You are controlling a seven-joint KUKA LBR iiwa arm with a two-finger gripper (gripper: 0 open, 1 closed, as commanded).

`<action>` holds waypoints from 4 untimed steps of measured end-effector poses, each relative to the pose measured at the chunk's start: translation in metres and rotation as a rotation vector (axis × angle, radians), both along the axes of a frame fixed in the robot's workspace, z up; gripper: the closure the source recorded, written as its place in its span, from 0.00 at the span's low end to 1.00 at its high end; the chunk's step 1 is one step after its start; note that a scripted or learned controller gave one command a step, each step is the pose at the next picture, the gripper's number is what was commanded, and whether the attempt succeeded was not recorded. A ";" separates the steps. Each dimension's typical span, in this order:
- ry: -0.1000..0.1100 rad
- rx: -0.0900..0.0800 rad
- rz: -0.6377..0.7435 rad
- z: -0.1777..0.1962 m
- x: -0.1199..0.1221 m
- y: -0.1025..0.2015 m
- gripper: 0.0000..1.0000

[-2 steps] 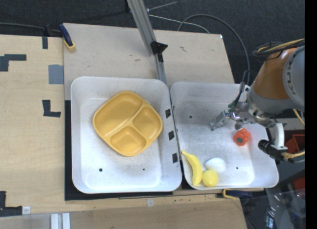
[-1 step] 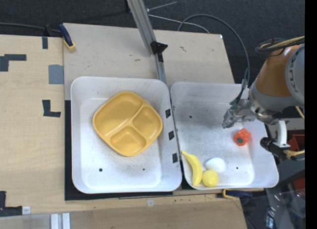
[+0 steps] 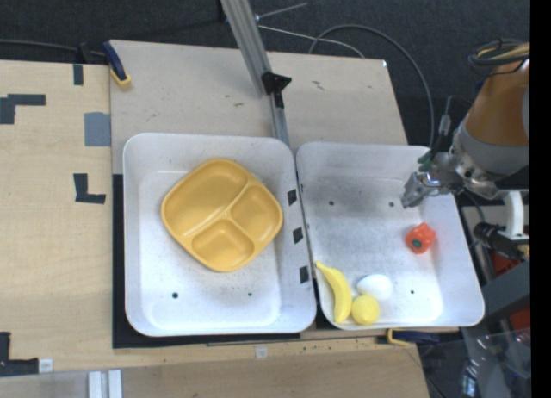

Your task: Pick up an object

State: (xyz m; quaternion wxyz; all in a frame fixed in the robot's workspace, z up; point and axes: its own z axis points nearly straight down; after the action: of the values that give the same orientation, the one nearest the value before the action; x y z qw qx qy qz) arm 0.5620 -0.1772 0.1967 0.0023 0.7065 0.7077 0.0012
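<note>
Two shallow white bins sit side by side on a pale wooden surface point(image 3: 198, 86), their facing rims touching down the middle. The left bin point(image 3: 142, 301) has smooth moulded plastic walls with rounded corners and a floor speckled with dark scuffs. In it lies a yellow plate point(image 3: 222, 214), glossy, squarish with soft corners, divided by raised ridges into three compartments and turned at a slant. Bare floor runs all around the plate, widest along the near side.

The right bin point(image 3: 344, 164) is of the same make, its floor greyed with wear toward the far left. Along its near edge three things crowd together: a curved yellow banana point(image 3: 335, 289) lying against the left wall, a smooth white egg point(image 3: 374, 285) just right of it, and a round yellow lemon point(image 3: 365, 309) touching both, close to the near rim. A small orange-red fruit point(image 3: 420, 239), rounded, perhaps a tomato or a pepper, sits apart near the right wall, with open floor to its left.

The gripper point(image 3: 414, 193), dull grey metal, hangs over the far right part of the right bin, above and a little left of the orange-red fruit and not touching it. From this angle I cannot tell whether it is open or closed; nothing shows in its grasp. The middle of the right bin lies open.

A slim metal rail point(image 3: 245, 30) slants across the far side of the surface.
</note>
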 end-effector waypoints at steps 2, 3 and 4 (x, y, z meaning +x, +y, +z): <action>0.005 0.003 0.004 0.020 0.011 0.044 1.00; 0.005 0.004 0.006 0.031 0.016 0.097 1.00; 0.008 0.003 0.005 0.020 0.022 0.147 1.00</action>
State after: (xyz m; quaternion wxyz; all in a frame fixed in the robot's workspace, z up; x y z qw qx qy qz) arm 0.5843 -0.0298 0.2172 -0.0014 0.7048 0.7094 -0.0005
